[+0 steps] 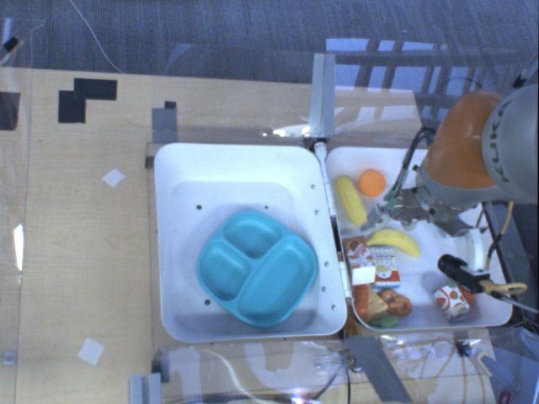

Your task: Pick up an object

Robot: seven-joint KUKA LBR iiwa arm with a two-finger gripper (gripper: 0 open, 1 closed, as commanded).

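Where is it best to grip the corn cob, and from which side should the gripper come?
Probably across the middle of the corn cob, coming from above. It lies flat and long beside the right bin's left wall, so the fingers should close across its narrow width. The orange sits close to its upper end, so the middle looks freer.

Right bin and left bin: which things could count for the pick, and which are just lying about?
For the pick:
gripper
banana
corn
orange
can
carton

Lying about:
blue plate in the left bin
black tape on the bench
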